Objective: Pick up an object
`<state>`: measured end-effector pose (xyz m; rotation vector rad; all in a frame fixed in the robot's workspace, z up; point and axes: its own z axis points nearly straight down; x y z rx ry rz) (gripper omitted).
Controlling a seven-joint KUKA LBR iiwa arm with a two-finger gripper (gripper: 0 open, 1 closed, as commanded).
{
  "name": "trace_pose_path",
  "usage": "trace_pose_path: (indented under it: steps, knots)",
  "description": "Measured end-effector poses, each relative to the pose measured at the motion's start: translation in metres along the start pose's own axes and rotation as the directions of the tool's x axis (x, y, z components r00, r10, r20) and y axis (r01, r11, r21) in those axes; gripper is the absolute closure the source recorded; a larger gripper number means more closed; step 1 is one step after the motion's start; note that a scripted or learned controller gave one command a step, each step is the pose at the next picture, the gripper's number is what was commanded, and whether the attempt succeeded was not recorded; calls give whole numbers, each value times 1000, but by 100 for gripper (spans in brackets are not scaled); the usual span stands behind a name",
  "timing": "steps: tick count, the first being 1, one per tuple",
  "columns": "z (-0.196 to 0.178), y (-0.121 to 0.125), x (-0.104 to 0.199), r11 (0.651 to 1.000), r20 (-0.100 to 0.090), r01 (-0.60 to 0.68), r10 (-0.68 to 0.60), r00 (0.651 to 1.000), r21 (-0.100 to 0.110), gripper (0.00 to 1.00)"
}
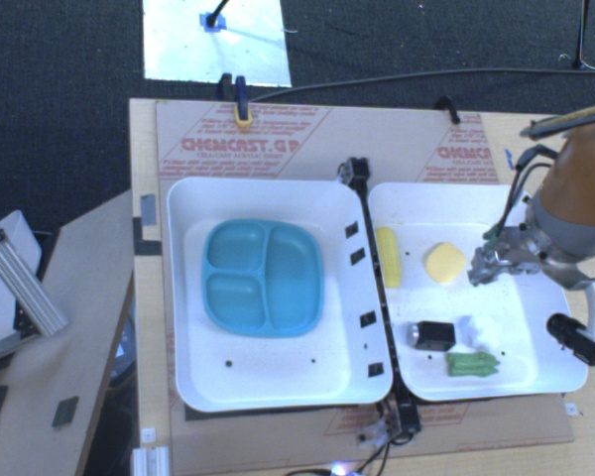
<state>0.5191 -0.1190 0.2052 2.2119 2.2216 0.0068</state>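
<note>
In the right bin (pixel 416 206) lie several small objects: a long yellow piece (pixel 387 256) by the left wall, a round yellow piece (pixel 444 263), a black block (pixel 434 335), a green piece (pixel 472 364) and a small white piece (pixel 481 329). My gripper (pixel 483 266) hangs over the right bin, just right of the round yellow piece, with the grey and orange arm behind it. Nothing shows between its tips.
The left bin (pixel 198 216) holds a blue divided plate (pixel 264 277). A divider with black clips (pixel 365 276) separates the bins. A black part of the arm (pixel 573 337) sits over the right bin's right edge. Cables (pixel 521 181) run near the wrist.
</note>
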Motion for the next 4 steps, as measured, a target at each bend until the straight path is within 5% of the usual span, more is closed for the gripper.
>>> trace_pose_path:
  steps: [4]
  knots:
    - [-26, 53, 208, 1000, -5, 6, -6, 1000, 6, 100]
